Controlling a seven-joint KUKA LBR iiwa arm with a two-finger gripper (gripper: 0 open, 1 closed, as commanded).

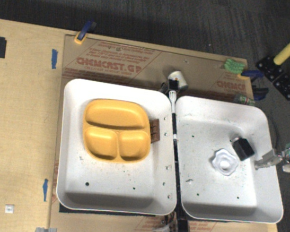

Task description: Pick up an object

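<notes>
1. The gripper (268,160) sat at the right rim of the right bin (269,202), a small grey metal tip poking in over the bin wall. Whether it was apart or together could not be told, and nothing was seen in it.
2. Nearest to it, inside the right bin, lay a small black block (243,148). It was dark and boxy and turned at a slant.
3. Just beside the block, toward the bin's middle, lay a clear plastic piece (224,163). It was pale and glossy, roundish with an uneven outline. The two looked close to touching, though contact could not be made out.
4. The floor of the right bin was speckled with dark flecks.
5. In the left bin (66,182) rested a yellow divided tray (116,130) with one long compartment above two smaller ones.
6. A small brown piece (153,130) lay against the tray's right edge.
</notes>
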